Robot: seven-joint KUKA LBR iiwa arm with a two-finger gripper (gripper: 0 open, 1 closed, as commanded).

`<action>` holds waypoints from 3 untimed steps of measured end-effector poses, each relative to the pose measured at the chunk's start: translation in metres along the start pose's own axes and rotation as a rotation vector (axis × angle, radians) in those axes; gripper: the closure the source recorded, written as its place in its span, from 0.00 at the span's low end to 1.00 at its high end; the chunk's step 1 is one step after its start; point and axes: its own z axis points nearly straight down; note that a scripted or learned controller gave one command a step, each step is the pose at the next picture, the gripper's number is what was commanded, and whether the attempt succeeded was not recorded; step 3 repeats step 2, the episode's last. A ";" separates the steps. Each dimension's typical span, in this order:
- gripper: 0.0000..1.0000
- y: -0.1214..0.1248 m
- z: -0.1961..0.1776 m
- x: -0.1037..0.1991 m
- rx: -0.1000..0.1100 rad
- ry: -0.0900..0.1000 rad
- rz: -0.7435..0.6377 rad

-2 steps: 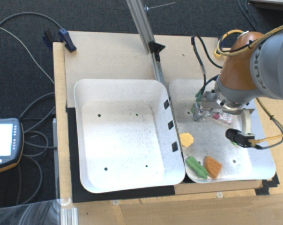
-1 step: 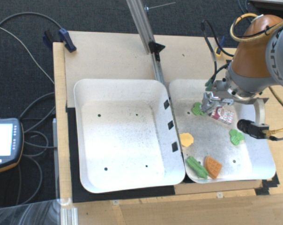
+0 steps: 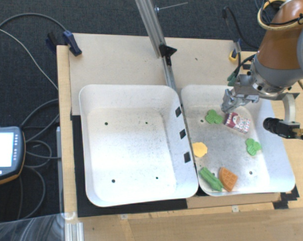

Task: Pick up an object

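You are looking at an arm whose bulky upper housing is showing glossy orange-brown, rounded like a dome, above the right bin. Below that dome a wide grey collar is wrapping the wrist. Yellow and black cables are looping around the top of the dome, and thinner dark cables are trailing down its left side. The hand is showing as pale grey metal. A black cylinder is jutting out beneath the collar.
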 end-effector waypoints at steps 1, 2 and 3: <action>1.00 -0.003 -0.001 0.060 0.007 0.003 -0.005; 1.00 0.000 0.012 0.121 0.011 0.004 -0.006; 1.00 0.000 0.012 0.121 0.011 0.004 -0.006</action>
